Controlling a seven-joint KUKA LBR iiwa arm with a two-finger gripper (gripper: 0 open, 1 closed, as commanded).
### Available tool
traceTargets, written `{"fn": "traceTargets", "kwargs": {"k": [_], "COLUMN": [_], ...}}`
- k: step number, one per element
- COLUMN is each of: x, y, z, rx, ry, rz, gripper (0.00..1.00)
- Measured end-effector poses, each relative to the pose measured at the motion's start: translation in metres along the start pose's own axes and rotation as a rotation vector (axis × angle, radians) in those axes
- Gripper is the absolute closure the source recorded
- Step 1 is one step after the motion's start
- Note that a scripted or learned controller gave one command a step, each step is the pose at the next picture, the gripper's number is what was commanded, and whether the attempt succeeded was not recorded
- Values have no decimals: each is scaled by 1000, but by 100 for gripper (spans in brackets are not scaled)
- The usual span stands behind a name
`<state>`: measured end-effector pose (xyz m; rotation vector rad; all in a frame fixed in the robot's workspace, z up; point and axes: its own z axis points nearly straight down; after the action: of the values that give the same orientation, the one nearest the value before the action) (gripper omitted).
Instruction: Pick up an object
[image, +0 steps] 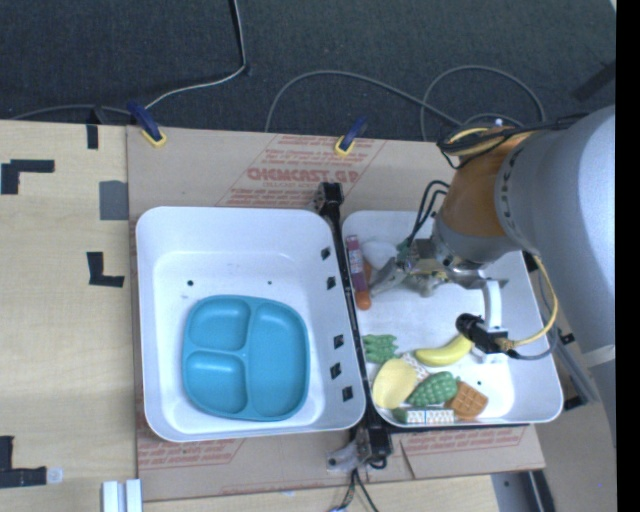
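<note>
Two white bins sit side by side on the surface. The left bin (160, 240) holds a blue plate (245, 357) with three sections. The right bin (535, 395) holds the small toys, and one of these is the thing to pick up. Most of them lie bunched in the near corner of this bin. A yellow banana (445, 351) lies there with its dark tip pointing at the arm's side. Just below it is a pale yellow lump (394, 383), touching a bumpy green toy (434, 388) and an orange waffle-like piece (468, 402). A small green leafy piece (380, 348) lies near the wall between the bins, and a thin reddish stick-like thing (358, 280) lies along that wall farther back. The grey arm (545, 200) with its orange band reaches in from the right, and the gripper (415, 272) hangs over the back half of the right bin, well apart from the heap. I cannot tell if the jaws are apart or together, and nothing shows between them. The toys look like light, hard plastic, so they may be smooth and slip. I think the banana is the easiest one to take, held across its middle where it is thin. The heap is crowded, so the jaws might bump the other toys.
</note>
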<state>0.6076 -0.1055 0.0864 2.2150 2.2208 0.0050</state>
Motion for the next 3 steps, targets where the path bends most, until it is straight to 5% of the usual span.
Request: {"fn": "traceTargets", "kwargs": {"k": [1,2,3], "x": [1,-10,-32], "y": [50,53,-90], "z": [4,5,0], "rx": [42,49,7], "ry": [3,13,0], "rz": [8,6,4], "gripper": [0,0,0]}}
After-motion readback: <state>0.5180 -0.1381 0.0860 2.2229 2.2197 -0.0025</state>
